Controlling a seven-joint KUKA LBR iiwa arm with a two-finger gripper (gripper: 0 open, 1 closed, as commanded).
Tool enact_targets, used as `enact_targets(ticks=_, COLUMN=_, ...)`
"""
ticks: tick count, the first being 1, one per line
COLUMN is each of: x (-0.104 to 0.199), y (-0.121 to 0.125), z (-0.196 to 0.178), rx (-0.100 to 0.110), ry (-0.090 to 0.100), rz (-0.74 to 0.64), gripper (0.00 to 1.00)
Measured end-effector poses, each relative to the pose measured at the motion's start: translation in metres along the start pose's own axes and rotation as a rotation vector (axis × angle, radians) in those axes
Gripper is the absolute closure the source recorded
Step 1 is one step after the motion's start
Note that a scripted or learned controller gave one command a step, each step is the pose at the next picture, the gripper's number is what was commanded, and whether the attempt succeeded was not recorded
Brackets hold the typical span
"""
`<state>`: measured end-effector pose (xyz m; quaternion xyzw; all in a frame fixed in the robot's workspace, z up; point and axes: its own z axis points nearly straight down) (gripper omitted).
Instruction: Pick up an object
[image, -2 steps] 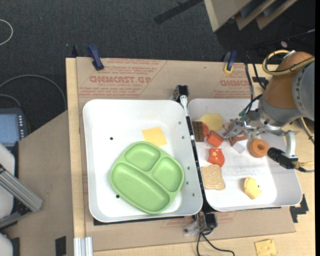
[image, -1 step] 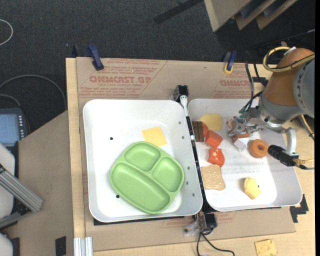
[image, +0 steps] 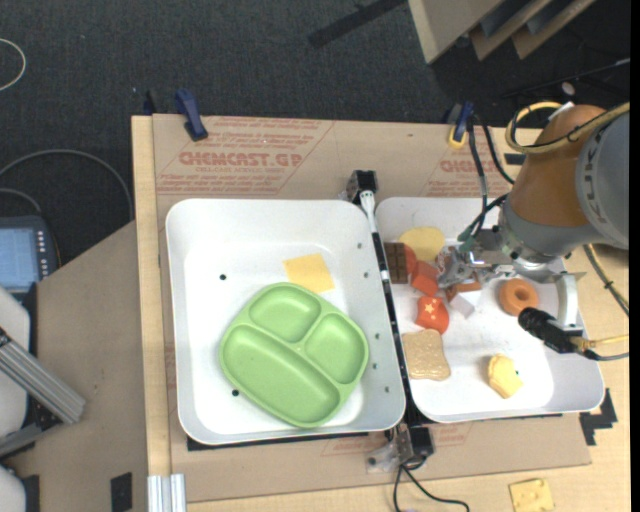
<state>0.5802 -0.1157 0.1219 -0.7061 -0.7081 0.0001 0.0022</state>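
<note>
The gripper (image: 462, 268) is hanging low over the right bin (image: 470, 408), its metal tip sitting in the cluster of play food at that bin's left side; whether it is open or closed on anything cannot be told from this slanted overhead view.

Nothing is showing as held. The likeliest target, a small red block (image: 424, 279), is lying just to the tool's left, nearly touching it, with a glossy red tomato (image: 432, 314) just below that. A brown chocolate-like piece (image: 397, 263) is sitting further left against the bin wall, and a pale yellow round piece (image: 423, 241) just above.

On the tool's other side, a ringed doughnut (image: 518, 296) is resting near. Farther toward the camera, a tan bread slice (image: 425, 355) and a yellow chunk (image: 504, 376) are lying apart.

Well away, in the left bin (image: 190, 300), a matte green divided plate (image: 292, 352) and a flat yellow cheese square (image: 309, 271) are sitting.
</note>
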Motion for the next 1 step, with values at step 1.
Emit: enact_targets(ticks=1, x=0.0805, y=0.0465, z=-0.068, rx=-0.014, ry=-0.002, rz=-0.007, gripper=1.0)
